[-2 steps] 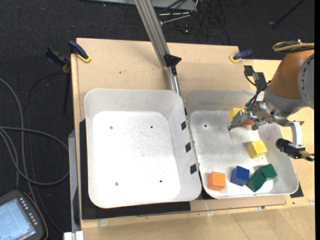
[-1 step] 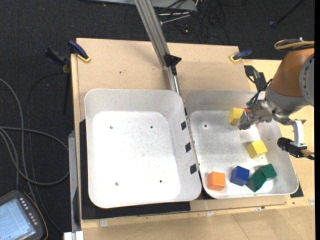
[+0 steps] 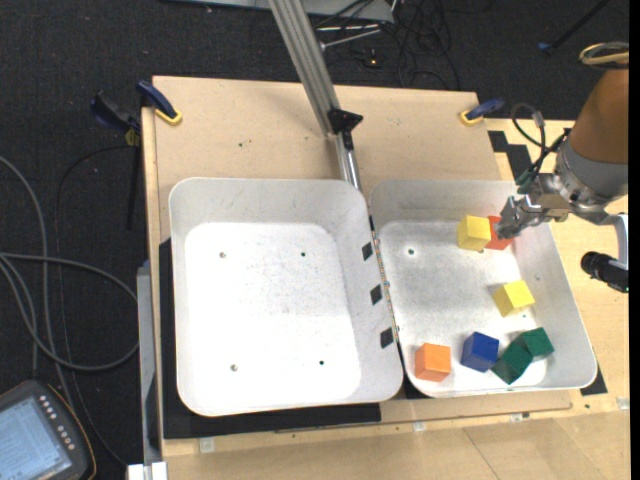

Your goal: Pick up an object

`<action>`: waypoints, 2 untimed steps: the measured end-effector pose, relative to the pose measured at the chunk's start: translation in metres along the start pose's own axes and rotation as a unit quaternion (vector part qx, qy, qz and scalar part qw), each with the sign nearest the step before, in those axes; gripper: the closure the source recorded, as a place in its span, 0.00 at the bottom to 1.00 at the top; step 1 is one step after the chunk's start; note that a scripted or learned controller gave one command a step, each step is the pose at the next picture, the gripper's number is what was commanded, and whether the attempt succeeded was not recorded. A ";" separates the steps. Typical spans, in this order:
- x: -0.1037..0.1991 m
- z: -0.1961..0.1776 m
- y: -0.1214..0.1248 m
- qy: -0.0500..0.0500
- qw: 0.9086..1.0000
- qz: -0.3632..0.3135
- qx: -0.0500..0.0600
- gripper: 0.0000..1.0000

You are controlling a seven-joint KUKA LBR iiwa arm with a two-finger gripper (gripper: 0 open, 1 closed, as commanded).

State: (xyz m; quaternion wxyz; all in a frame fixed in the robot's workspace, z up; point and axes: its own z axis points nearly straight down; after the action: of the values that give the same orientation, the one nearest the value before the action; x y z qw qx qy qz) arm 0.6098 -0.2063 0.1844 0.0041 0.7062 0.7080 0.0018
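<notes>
1. Reaching in from the right, the gripper sits low over the right bin, near its far right corner.
2. I can't tell whether the gripper is released or clenched; it is too small and dark in this view.
3. A red block lies directly under the tip, touching a yellow block on its left. I judge the red one to be the target.
4. A second yellow block sits alone near the right wall. An orange block, a blue block and two green blocks crowd the near edge.
5. The left bin is not involved.
6. Risks as I see them:
   - The red and yellow blocks touch, so the gripper may land on the yellow one or shove it aside instead of straddling the red.
   - The target is close to the bin's sloped wall; the gripper could catch the rim, or the block could tip against it.
   - A corner grasp may slip on lifting.
7. I can read no brands, labels or writing anywhere.
</notes>
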 end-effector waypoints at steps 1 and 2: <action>0.000 -0.054 0.002 0.000 1.000 0.000 0.000 1.00; 0.000 -0.027 0.002 0.001 1.000 0.000 0.005 1.00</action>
State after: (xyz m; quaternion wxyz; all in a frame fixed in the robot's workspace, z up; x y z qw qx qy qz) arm 0.6118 -0.2062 0.2113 -0.0001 0.7066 0.7077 -0.0008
